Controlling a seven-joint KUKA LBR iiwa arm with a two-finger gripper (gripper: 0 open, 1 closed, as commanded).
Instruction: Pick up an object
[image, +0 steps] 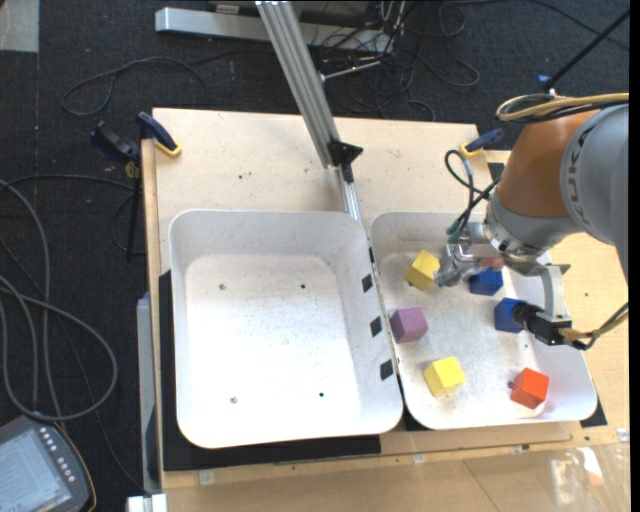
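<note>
Dark carpet with loose black cables surrounds a pale wooden desk (250, 160), which carries two shallow white bins side by side; left bin (265, 325) bare white with a few dark specks; right bin (475, 405) holding the loose items. Contents of right bin, clock positions taken from the bin's centre: yellow cube (423, 270) at 10 o'clock, tilted, just beside the gripper; purple cube (408, 324) at 9 o'clock, near the bin's left wall; second yellow cube (444, 375) at 7 o'clock; orange-red cube (530, 387) at 4 o'clock, near the lower right rim; blue block (486, 281) at 12 o'clock, partly under the wrist; second blue block (510, 315) at 3 o'clock, beside a black fitting. Arm (590, 170): grey with an orange band, entering from 3 o'clock and reaching down into the right bin. Gripper (458, 268): low in the bin, between the tilted yellow cube and the upper blue block; how wide it is set and whether it has hold of anything cannot be told. Aluminium pole (305, 85) slants across the desk from 12 o'clock
</note>
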